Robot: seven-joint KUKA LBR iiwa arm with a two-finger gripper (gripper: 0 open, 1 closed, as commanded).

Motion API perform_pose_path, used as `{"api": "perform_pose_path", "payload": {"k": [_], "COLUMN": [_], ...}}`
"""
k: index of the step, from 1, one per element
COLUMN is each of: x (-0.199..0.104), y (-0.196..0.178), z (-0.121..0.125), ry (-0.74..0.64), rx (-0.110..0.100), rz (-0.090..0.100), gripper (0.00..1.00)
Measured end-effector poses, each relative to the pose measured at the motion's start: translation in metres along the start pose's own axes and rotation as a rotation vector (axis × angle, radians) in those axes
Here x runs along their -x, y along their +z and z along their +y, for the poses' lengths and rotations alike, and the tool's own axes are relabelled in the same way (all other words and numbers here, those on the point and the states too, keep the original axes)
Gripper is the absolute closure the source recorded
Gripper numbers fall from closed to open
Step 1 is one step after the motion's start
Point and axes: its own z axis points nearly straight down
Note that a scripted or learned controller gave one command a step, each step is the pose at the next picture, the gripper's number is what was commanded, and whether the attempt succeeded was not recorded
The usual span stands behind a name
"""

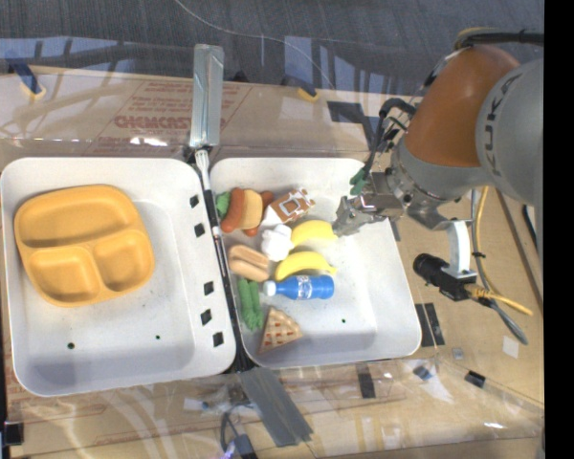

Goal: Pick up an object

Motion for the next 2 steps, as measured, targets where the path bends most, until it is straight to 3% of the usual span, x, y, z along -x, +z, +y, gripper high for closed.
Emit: {"api": "perform_pose_path", "payload": {"k": [1, 2], "x": [-0.024, -0.018], "y": [0.11, 0.14], "z": [-0.035, 0.047], "ry": [0.332, 0.556], "rx": [0.008, 0.015], "rz": [0.001, 0.004], "gripper": [0.0, 0.0]}}
